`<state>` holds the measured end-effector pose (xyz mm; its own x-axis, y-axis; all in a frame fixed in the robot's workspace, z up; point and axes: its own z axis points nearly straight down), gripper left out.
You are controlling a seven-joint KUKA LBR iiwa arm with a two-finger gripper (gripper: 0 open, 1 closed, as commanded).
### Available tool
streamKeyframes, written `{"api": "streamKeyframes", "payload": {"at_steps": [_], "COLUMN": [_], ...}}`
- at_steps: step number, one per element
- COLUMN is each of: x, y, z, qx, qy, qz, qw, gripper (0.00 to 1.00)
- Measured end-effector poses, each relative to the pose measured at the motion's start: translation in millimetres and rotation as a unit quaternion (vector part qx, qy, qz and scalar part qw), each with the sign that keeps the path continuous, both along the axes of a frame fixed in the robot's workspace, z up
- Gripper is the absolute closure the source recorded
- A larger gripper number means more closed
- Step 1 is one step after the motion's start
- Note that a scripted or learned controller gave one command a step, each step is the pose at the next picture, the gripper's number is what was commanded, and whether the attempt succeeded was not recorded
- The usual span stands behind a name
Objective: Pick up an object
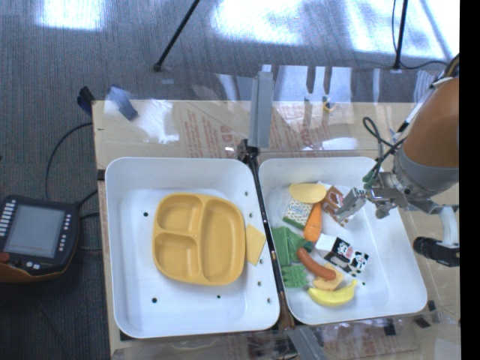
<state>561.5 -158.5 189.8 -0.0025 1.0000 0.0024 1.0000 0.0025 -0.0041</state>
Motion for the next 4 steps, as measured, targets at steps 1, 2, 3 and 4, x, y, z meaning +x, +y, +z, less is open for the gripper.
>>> {"api": "streamKeyframes", "payload": {"at_steps": [1, 2, 3, 4], "x": [33.7, 33.3, 84.7, 68.9], "y": [55.8, 55.5, 132.9, 170.3], "z": [-93.3, -84.7, 20.3, 106.8], "qx": [-0.0008, 0.0003, -0.0005, -0.0009], "qy": [-0.001, 0.0, -0.006, -0.004], "qz": [0.056, 0.054, 0.069, -0.018], "qw": [0.9984, 0.9985, 0.9976, 0.9998], "gripper": [0.0, 1.0, 1.0, 1.0]}}
